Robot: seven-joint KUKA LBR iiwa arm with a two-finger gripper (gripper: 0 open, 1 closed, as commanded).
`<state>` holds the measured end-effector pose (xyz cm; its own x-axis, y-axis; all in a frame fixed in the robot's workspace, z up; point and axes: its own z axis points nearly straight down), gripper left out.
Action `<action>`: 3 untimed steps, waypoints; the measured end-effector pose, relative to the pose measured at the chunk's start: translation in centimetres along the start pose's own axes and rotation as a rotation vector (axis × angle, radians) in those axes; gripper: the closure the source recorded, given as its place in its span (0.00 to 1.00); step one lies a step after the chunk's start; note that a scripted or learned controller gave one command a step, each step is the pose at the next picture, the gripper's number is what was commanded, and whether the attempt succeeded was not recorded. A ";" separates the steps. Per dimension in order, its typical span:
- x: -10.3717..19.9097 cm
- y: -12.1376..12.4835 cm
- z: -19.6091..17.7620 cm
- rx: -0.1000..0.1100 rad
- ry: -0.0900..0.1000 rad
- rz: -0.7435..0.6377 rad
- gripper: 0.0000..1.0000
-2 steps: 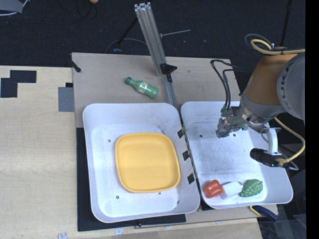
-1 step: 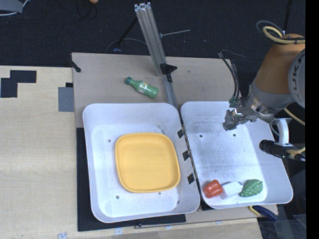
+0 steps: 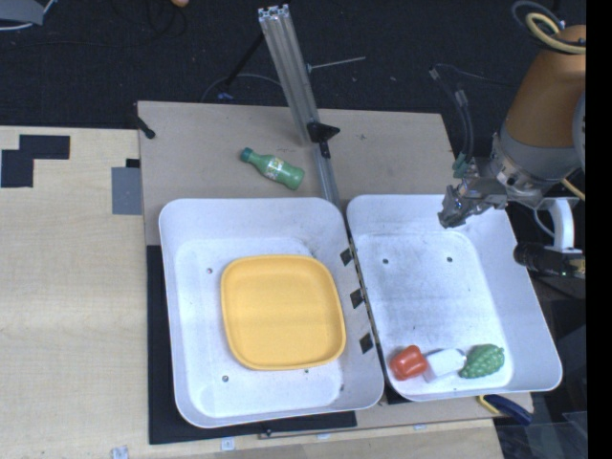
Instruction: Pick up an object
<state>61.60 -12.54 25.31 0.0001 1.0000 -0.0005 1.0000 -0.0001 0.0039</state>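
Grey arm: gripper [image 3: 457, 208] over right bin's [image 3: 535, 328] far rim; finger state I cannot tell.
Right bin, near edge: red pepper [image 3: 408, 361], white block [image 3: 444, 363], green toy [image 3: 481, 360].
Left bin [image 3: 186, 256]: yellow plate [image 3: 282, 311].
Desk [image 3: 191, 151]: green bottle [image 3: 273, 168].

The left bin [image 3: 182, 256] is the landmark here. A plate [image 3: 282, 311] lies flat in it, near its middle. Touching its right side on the tabletop [image 3: 402, 151] is the right bin [image 3: 516, 285]. In that bin's near corner, far from the left bin, three small things lie in a row: a pepper [image 3: 409, 361], a block [image 3: 445, 363] and a leafy vegetable [image 3: 482, 360]. Behind the left bin a bottle [image 3: 273, 168] lies on its side. The tool [image 3: 457, 207] hangs over the right bin's far edge.
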 end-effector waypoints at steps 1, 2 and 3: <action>5.4 0.5 -0.2 0.004 0.001 -0.003 1.00; 9.7 -0.5 0.6 0.005 0.001 -0.003 1.00; 14.7 -0.5 0.1 0.004 0.000 -0.003 1.00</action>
<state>61.13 2.19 25.20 -0.0031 1.0000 -0.0001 1.0000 0.0031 -0.0003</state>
